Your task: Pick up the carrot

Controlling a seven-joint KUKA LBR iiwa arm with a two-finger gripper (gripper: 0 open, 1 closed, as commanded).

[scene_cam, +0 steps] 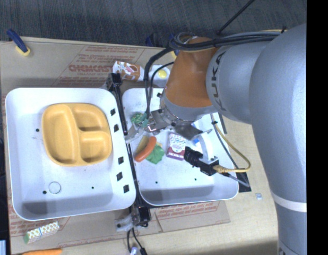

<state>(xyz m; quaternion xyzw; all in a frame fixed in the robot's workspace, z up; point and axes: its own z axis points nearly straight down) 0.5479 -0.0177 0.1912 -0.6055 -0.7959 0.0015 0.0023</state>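
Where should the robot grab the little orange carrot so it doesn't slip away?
Probably around the middle of the carrot, coming straight down from above. It lies flat and slanted on the floor of the right bin, so the hand should close across its narrow width, not along its length. Its lower right end touches a green toy, and the bin's wall is close on its left.
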